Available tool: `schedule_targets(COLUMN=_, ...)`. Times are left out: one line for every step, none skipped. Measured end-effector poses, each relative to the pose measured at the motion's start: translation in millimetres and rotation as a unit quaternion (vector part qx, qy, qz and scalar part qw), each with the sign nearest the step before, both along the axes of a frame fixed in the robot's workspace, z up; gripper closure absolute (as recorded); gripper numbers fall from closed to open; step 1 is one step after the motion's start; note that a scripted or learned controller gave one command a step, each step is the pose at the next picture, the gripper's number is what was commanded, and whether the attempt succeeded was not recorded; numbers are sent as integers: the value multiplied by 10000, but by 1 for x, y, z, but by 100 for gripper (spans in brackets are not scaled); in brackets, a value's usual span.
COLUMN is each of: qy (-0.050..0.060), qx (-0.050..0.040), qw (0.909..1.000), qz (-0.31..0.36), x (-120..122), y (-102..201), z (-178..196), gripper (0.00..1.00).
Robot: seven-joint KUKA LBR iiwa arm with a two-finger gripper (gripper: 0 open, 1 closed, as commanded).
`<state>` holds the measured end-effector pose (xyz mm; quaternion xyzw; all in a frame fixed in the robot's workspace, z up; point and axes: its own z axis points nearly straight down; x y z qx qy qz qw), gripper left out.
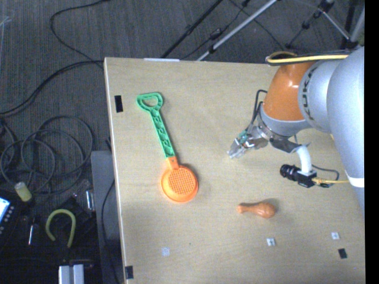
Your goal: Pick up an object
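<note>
Your gripper hangs over bare wood.
You cannot tell its grip; the strainer and the drumstick lie apart.

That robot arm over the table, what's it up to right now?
The grey and orange arm reaches in from the right, with its pincer low over the bare middle of the wooden surface. Nothing shows between its fingers. To its left lies a strainer with a green handle and an orange mesh head. Nearer the front edge lies a small orange drumstick-shaped toy. Both lie apart from the pincer, so nothing has been picked up yet.
</note>
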<state>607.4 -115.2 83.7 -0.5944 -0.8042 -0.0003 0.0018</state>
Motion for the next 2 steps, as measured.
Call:
schedule_targets(qy=11, qx=-9, qw=9835, qz=-1811, x=-72, y=-37, z=-1, gripper=100)
schedule_targets(qy=-5, qx=-28, qw=9864, qz=-1643, x=-24, y=-86, z=82, gripper=100)
